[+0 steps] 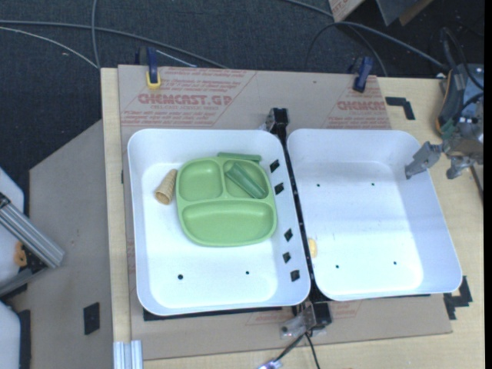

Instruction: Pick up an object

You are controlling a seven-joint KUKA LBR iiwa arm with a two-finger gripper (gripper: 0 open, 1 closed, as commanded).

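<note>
A green divided plate (225, 203) lies in the left bin (207, 290). A dark green pod-shaped piece (246, 180) rests in the plate's upper right compartment. A tan ice-cream cone (164, 187) lies just left of the plate, touching its rim. A small yellow bit (311, 246) sits at the left wall of the right bin (384, 206). My gripper (438, 164) hangs over the right bin's far right edge, open, with nothing between its fingers (419, 162). It is far from every object.
Black clips run along the seam between the bins (283, 206). Blue clamps (153, 68) hold the board at the back. Cables (100, 21) cross the dark floor behind the bench. A metal rail (31, 237) lies at the left.
</note>
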